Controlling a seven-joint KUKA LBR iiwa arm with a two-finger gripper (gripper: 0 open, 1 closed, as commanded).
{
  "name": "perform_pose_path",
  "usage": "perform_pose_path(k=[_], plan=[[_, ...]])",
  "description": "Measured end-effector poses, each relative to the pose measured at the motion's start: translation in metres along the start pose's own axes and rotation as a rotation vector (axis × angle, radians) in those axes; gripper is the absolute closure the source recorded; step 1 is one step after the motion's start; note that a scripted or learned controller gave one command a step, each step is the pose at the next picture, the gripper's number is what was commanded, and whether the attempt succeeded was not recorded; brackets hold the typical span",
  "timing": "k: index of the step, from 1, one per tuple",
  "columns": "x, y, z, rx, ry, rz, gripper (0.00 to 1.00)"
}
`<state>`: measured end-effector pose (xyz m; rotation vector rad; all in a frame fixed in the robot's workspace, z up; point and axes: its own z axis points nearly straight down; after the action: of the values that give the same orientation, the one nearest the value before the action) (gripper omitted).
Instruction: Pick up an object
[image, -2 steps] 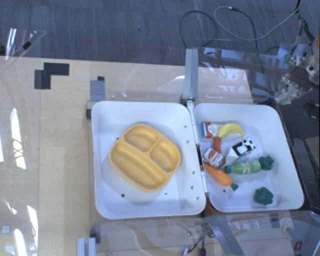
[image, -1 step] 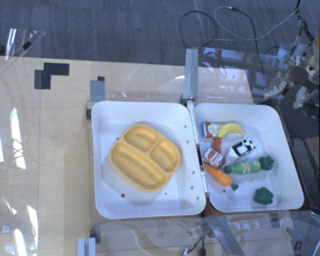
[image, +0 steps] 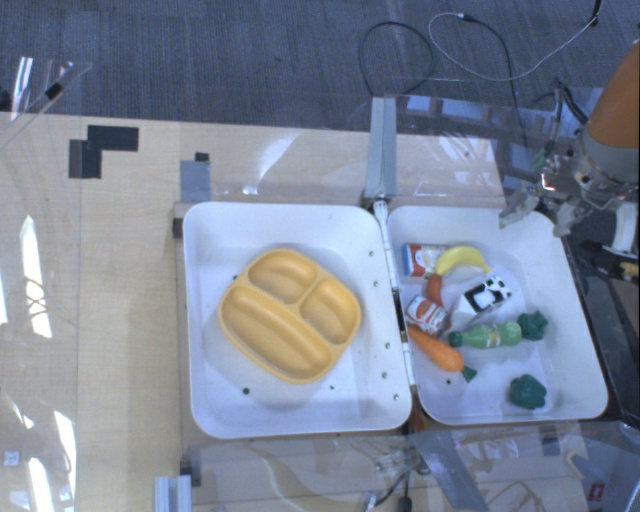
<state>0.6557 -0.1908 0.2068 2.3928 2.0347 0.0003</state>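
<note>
I see my tool (image: 540, 205) at the right bin's (image: 590, 400) far edge; I cannot tell its state. The banana (image: 462, 259) lies near it.

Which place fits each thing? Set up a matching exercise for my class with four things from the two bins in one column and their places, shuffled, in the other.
Things:
1. yellow divided plate
2. banana
3. carrot
4. broccoli

Places:
A. right bin, far side
B. right bin, near right corner
C. left bin
D. right bin, near its left wall

Pairs: 1-C, 2-A, 3-D, 4-B
</note>
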Motion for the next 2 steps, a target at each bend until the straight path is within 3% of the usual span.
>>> perform_pose_path(k=[1, 2], plan=[[0.018, 0.011, 0.116, -0.003, 0.0, 0.054, 0.0], [0.008, -0.025, 0.12, -0.005, 0.001, 0.202, 0.0]])
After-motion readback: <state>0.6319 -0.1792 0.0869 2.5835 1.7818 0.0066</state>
